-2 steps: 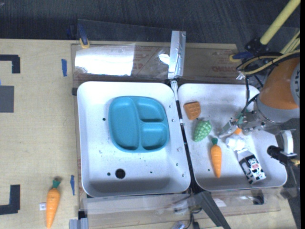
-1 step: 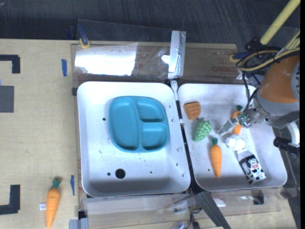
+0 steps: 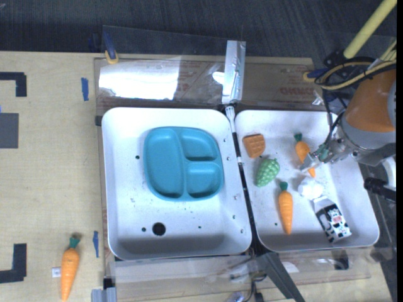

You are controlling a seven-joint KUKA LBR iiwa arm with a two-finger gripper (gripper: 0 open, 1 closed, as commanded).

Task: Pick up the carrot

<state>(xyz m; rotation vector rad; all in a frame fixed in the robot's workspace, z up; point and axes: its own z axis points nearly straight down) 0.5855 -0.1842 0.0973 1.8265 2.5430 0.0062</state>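
We locate three carrots. The target is most likely the larger carrot (image 3: 286, 210) lying in the right bin (image 3: 362, 200), in its lower middle — just below the green leafy vegetable (image 3: 267, 171) and left of the black-and-white carton (image 3: 332, 221). A smaller carrot (image 3: 302, 150) lies near the gripper (image 3: 318, 158), and a third carrot (image 3: 68, 267) rests on the bench outside the bins, lower left.

Handling estimate: we judge the carrot to be a light, rigid toy with a smooth, tapered body (some risk of slipping toward the thin end). We recommend closing across the thick upper part of the orange body, just under the green top, with the fingers set across the long axis.

Orientation: the long axis runs nearly vertical in the camera view — green top toward the far side, point toward the near rim.

Gripper state: the gripper sits over the upper right of the right bin, close to the smaller carrot and a white crumpled object (image 3: 311, 188). We cannot tell how far its jaws stand apart, nor whether they hold anything.
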